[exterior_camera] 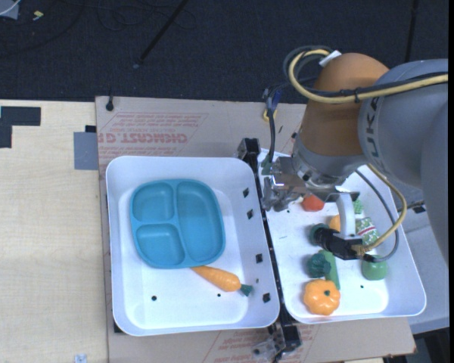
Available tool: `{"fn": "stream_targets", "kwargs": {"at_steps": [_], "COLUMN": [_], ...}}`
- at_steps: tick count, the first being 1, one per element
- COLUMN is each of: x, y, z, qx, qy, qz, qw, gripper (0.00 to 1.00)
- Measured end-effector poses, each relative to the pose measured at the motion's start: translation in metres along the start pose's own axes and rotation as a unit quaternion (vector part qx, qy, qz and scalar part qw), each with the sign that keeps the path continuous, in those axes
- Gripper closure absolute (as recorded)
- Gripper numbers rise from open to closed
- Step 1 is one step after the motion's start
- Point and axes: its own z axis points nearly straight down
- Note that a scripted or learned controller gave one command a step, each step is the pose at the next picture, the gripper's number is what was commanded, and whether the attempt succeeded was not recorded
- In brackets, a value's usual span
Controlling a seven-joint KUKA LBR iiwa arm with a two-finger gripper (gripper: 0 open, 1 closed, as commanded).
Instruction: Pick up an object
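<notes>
The grey arm with an orange band (pixel 348 119) reaches in from the right over the back half of the right shallow white bin (pixel 408 297). Its jaws sit low by that bin's left wall; whether they are apart or together cannot be told. The left shallow white bin (pixel 125 297) holds a blue three-compartment plastic plate (pixel 178 221), with an orange toy carrot (pixel 218 278) just beside its near edge. In the right bin an orange toy pumpkin (pixel 321 296) lies near the front wall, well apart from the jaws, with bare floor to its left. A dark green lumpy toy (pixel 320 264) sits just behind it. A small red-orange piece (pixel 312 202) lies just right of the jaws, partly hidden under the wrist.
</notes>
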Motion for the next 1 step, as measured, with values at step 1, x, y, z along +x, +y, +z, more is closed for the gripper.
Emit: {"fn": "stream_targets", "kwargs": {"at_steps": [1], "x": [0.0149], "y": [0.0103], "z": [-0.0075], "qx": [-0.001], "qy": [0.0], "qz": [-0.001], "qw": [1.0], "gripper": [1.0]}}
